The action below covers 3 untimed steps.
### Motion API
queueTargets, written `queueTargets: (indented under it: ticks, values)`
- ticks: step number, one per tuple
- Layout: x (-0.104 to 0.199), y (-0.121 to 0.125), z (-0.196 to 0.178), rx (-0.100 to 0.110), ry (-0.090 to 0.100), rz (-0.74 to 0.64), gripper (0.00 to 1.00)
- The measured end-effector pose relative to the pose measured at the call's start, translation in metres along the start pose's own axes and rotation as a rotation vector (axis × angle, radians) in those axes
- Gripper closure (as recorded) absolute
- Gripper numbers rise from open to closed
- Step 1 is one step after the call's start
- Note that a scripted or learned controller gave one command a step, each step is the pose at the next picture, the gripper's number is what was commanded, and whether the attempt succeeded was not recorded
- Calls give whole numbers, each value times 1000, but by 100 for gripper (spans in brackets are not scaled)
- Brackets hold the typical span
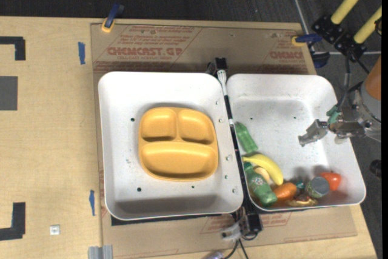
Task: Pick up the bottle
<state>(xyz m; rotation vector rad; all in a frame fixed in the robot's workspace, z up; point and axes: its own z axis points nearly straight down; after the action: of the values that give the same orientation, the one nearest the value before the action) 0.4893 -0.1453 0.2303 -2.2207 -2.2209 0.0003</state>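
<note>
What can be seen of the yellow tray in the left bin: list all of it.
The yellow tray is a rounded rectangle of glossy, plastic-looking material, divided into three sections: two smaller ones side by side along its far edge and one long one along its near edge. It lies flat near the middle of the left bin, on the white floor and apart from the walls. Nothing else touches it. Whether the sections dip or bulge cannot be told.

— What does the robot look like? 
— A pale grey metal tool (310,133) on a boxy silver wrist with green fittings, an orange band above it.
</note>
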Motion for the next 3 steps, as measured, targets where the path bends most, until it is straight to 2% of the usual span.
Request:
queueTargets:
  ticks: [1,2,3]
  values:
    - [54,52,113,2,1,77,0]
    - [101,105,45,-1,0,241,0]
    - [52,78,142,3,0,515,0]
